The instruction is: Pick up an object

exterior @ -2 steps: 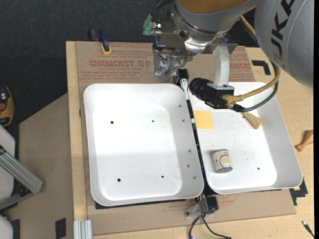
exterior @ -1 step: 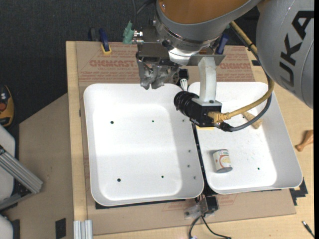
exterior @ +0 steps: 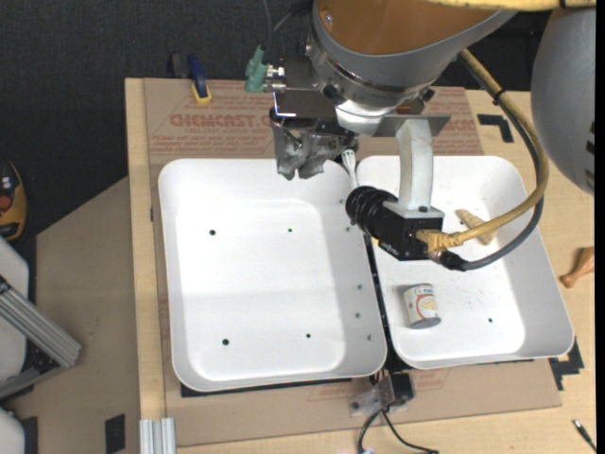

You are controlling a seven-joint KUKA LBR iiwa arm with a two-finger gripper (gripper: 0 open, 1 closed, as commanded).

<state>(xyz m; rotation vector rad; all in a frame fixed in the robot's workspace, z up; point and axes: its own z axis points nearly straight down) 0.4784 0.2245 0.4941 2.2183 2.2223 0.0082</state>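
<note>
Overhead slanted view of the bench. Two shallow white plastic bins sit side by side on a brown cardboard sheet printed with red lettering [exterior: 217, 121]: the left bin [exterior: 189, 282] and the right bin [exterior: 529, 282]. The grey arm with an orange band [exterior: 397, 17] reaches in from the upper right, and its two-finger metal gripper [exterior: 304, 159] hangs over the far edge of the left bin, close to the wall shared by the two bins. Whether anything lies between its tips, or how they stand, cannot be told, since the dark mechanism is seen from above and blurs together. A small pale cylindrical can with a yellow-marked label [exterior: 421, 305] lies on its side on the floor of the right bin, toward the near edge, well apart from the gripper. A small tan wooden piece [exterior: 475, 223] lies farther back in the same bin, beside a black camera unit with a yellow cable [exterior: 397, 223] hung from the arm.
</note>
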